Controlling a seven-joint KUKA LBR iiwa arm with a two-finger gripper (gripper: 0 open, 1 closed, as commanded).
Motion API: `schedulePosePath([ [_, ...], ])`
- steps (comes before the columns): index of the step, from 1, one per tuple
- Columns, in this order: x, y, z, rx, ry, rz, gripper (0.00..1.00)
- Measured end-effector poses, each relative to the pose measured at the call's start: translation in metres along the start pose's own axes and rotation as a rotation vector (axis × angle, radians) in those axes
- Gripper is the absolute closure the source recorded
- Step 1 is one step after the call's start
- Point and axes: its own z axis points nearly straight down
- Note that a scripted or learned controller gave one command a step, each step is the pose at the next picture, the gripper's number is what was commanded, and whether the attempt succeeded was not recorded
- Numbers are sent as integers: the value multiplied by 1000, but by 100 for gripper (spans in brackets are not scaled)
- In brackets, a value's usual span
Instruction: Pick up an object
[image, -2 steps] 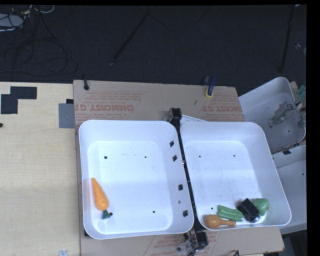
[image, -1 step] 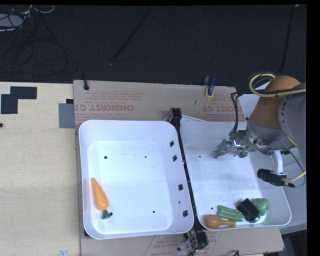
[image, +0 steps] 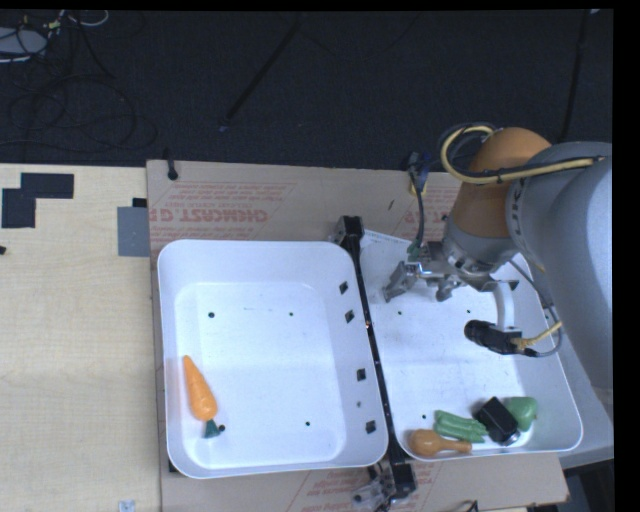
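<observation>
Lying near the front-left corner of the left bin (image: 165, 300), a carrot (image: 199, 389) points its green stub toward the front wall, well apart from everything else. It looks like a light, stiff plastic toy with a smooth, tapering body that could slip out of a pinch; the thick middle, taken across its width, seems the safest hold. Across the divider, the right bin (image: 575, 420) carries a cluster along its front edge: a tan pear-shaped piece (image: 438, 443) nearest the divider, a green pod (image: 461, 426) just beside it, then a black block (image: 497, 419) touching a green lump (image: 520, 409) toward the front-right corner. These also look light and hard, though crowded, so a clean pinch there would be harder. The gripper (image: 424, 282) hangs over the back part of the right bin, near its back-left corner, its fingers spread apart and holding nothing. A black part on a cable (image: 492, 335) sits below the wrist.
</observation>
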Motion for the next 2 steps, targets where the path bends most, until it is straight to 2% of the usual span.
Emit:
schedulePosePath([
  [1,-5,-1,-10,2,-2,4,100],
  [2,-5,-1,-10,2,-2,4,0],
])
